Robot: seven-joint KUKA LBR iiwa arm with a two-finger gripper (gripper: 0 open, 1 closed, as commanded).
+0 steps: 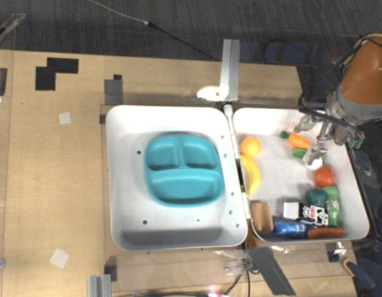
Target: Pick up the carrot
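Note:
The carrot [298,142], orange with a green end, lies on the floor of the right bin [277,178] near its far right side. My gripper [316,156] hangs just to the right of the carrot and slightly nearer the camera, right beside it. The carrot rests on the bin floor, not between the gripper's fingers.
The right bin also holds an orange fruit [250,146], a banana [251,174], a red tomato [324,177], a green bottle [330,204], a brown loaf [261,217], a blue item [288,229] and a small box [314,213]. A teal divided plate [183,169] sits in the left bin [129,215].

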